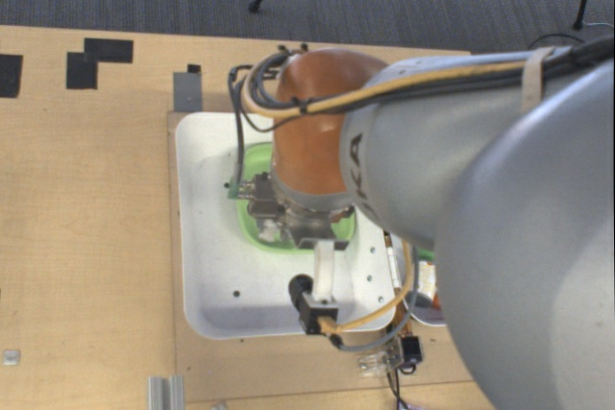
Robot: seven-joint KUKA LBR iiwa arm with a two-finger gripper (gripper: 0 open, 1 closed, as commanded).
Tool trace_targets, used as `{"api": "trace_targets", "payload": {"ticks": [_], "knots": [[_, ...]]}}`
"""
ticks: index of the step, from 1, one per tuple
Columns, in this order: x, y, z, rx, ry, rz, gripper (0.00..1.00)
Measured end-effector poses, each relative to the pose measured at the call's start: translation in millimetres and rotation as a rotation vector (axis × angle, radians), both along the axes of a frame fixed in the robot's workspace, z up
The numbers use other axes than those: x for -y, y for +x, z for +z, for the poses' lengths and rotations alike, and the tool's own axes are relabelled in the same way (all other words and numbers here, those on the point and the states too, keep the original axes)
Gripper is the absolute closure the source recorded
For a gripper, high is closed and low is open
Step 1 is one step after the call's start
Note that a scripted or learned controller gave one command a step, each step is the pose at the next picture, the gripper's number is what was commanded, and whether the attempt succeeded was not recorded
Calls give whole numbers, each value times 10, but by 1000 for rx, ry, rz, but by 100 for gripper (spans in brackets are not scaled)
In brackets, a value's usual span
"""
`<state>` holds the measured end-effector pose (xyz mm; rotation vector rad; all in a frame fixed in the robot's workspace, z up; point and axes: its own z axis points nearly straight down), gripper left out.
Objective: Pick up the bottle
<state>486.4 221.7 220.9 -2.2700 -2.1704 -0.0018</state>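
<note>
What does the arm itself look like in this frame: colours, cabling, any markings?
The arm is smooth, rounded light grey, with a glossy orange band above the wrist. Dark lettering runs down the grey shell beside the band, too foreshortened to read. A yellow cable lies along the top, strapped by a pale tie, beside black cables looping at the band. The wrist mount below is metallic grey, with a white bracket and black connector.

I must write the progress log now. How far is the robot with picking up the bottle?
Done: the grey arm with the orange band has reached down into the shallow white bin. In hand: its wrist sits directly over a round bright green object, which it mostly hides. Left: no bottle can be made out, and the gripper's tips are hidden beneath the wrist, so no grasp or lift is confirmed yet.
</note>
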Motion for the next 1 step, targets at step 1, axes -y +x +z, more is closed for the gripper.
{"api": "trace_targets", "payload": {"ticks": [1], "knots": [[-131,3,772,0,0,-301,100]]}}
